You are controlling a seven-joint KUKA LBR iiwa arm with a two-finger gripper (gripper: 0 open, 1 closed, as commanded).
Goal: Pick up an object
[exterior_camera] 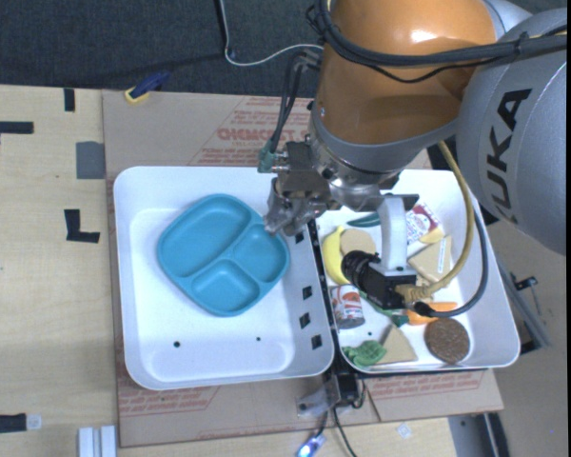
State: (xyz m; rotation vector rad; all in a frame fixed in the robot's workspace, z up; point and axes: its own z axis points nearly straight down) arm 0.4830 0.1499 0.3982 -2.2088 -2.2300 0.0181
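Banana [335, 253] lies in the right bin [495, 341] just right of the divider; whether the gripper [290, 212] above is open, I cannot tell. Descend squarely over it.

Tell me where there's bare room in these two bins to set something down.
The left bin has bare floor along its near edge, below the blue divided plate, and a strip at its far-left wall. The right bin is crowded: banana, brown cookie, green piece and packets, with the gripper over the divider.
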